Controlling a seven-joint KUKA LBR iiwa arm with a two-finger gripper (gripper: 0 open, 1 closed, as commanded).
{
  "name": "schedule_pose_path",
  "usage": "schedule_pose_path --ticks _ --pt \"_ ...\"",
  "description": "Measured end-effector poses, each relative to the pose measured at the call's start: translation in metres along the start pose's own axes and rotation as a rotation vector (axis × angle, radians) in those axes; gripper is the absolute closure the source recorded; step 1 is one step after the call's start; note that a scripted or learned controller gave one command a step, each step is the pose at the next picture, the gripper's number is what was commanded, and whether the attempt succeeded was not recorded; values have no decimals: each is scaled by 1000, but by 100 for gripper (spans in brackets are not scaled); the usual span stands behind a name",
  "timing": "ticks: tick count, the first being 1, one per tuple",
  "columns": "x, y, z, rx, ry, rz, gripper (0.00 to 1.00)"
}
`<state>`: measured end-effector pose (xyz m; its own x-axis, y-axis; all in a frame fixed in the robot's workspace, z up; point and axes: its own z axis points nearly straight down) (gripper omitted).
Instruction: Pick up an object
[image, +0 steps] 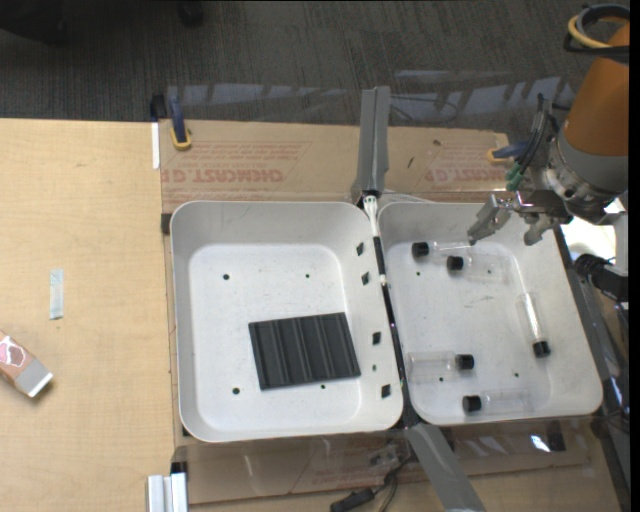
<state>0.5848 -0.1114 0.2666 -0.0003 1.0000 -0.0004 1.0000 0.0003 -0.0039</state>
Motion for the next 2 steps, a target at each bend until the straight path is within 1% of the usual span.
schedule_pose_path --ticks 1,2 --pt "-38 42 147 -16 -3 22 0" --pt "-35 45 174 -5 -1 -2 0"
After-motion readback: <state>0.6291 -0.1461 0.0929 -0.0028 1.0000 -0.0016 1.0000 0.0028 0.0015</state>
